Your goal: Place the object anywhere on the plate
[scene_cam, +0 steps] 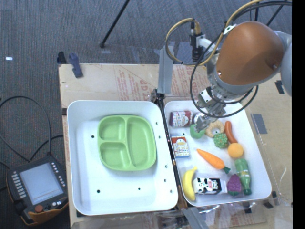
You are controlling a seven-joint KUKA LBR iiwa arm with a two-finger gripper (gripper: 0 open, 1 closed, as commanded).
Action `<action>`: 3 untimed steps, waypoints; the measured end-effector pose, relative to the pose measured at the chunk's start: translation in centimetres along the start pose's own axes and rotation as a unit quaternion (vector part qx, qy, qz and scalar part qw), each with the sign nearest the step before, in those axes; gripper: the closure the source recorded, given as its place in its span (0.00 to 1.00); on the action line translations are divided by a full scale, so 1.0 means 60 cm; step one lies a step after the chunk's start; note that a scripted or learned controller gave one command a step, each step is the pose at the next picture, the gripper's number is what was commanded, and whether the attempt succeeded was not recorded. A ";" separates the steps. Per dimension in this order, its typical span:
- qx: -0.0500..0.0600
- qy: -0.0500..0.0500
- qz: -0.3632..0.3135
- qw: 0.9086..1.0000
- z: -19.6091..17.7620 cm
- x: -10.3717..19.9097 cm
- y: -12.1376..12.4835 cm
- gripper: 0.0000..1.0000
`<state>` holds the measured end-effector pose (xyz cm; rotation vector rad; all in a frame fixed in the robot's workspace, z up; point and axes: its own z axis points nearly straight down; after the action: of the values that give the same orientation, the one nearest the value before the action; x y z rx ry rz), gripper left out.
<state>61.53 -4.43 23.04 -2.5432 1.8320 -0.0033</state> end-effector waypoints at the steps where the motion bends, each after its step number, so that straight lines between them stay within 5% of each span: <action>1: -0.004 -0.003 -0.001 1.000 0.033 -0.048 -0.065 1.00; 2: -0.004 -0.002 0.015 1.000 0.075 -0.139 -0.094 1.00; 3: -0.002 -0.002 -0.064 0.998 0.008 -0.229 -0.127 1.00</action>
<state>64.40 11.02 22.66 -2.6568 1.6649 0.0037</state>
